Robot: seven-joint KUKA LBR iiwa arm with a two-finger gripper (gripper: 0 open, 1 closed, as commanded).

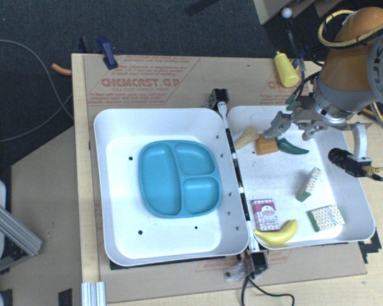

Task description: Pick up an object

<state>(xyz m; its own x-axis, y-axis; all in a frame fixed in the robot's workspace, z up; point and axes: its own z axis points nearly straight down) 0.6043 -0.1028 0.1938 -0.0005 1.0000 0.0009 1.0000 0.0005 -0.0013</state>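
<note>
Hovering my gripper (276, 127) over the right bin (354, 196), beside an orange block (266, 146) and green pepper (292, 148); fingers standing apart, gripping nothing.

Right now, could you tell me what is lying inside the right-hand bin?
The right bin holds a banana, a small maroon packet, a green pepper and an orange-brown block. The gripper covers its far corner.

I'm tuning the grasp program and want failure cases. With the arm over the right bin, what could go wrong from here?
1. The gripper hangs above a crowded spot: the small orange-brown block, the dark green pepper-shaped toy and the tan wedge lie close together, so it may nudge or catch the wrong one.
2. That cluster sits near the right white bin's wall, which could block a jaw.
</note>
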